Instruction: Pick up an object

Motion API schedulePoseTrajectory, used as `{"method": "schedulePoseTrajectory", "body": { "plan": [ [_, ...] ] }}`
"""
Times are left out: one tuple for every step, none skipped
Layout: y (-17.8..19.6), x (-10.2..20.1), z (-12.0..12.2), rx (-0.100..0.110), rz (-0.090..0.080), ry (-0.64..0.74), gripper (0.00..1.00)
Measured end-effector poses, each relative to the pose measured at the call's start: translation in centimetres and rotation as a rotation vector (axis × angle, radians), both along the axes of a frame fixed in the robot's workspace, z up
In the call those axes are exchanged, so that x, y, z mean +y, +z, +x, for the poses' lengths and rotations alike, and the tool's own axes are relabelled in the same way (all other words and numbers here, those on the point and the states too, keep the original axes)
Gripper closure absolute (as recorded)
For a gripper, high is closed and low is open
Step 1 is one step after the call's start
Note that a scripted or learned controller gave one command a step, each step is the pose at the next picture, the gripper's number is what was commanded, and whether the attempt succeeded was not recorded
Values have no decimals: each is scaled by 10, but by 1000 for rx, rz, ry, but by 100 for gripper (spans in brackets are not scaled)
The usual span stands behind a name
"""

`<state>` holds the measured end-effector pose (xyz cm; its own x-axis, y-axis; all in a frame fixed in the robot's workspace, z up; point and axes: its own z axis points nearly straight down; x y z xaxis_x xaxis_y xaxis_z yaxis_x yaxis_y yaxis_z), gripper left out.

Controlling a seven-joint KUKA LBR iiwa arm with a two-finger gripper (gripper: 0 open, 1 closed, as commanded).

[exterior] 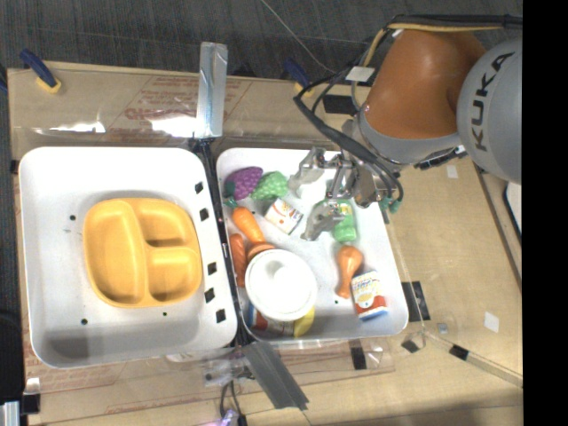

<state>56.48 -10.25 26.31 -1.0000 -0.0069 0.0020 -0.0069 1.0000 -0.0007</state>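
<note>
Holding a yellow tray [142, 248], the left bin [35, 238] sits beside the right bin [395, 278], crowded with white bowl [280, 284], carrot [248, 224], grapes [242, 182]. The gripper [330, 204] hangs over a green item [344, 229]; whether its claw is apart, I cannot tell.

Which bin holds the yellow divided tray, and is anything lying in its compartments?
The yellow divided tray lies flat in the left bin. Its three compartments show bare yellow, so it is empty.

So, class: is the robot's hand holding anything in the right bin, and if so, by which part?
It cannot be told. The hand sits low in the right bin, right against a green toy, but the view does not settle whether the toy is gripped.
</note>
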Motion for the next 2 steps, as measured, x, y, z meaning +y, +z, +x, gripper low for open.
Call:
{"method": "schedulePoseTrajectory", "body": {
  "plan": [
    [-72,-68,-39,1,1,3,0],
    [-160,-100,17,3,2,-36,0]
  ]
}}
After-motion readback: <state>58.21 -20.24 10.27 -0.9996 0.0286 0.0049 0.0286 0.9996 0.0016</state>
